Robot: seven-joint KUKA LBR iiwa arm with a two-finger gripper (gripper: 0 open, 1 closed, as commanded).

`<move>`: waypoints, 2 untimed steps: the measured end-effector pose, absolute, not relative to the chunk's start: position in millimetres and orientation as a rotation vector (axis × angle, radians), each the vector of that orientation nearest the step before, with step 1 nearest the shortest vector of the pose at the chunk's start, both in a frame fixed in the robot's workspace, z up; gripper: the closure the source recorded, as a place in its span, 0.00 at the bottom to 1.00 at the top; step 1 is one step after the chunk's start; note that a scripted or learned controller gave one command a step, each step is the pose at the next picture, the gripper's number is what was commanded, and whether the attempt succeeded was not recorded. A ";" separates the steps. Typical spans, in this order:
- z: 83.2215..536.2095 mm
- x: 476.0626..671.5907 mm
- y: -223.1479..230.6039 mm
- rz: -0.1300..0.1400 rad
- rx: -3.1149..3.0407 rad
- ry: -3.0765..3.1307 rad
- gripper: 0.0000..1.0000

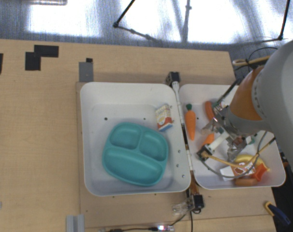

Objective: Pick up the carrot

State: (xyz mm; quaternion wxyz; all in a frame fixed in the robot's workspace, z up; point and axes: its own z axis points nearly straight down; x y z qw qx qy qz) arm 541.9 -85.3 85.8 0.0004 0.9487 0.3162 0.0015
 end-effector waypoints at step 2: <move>85.9 541.9 -85.3 0.005 2.980 0.993 0.00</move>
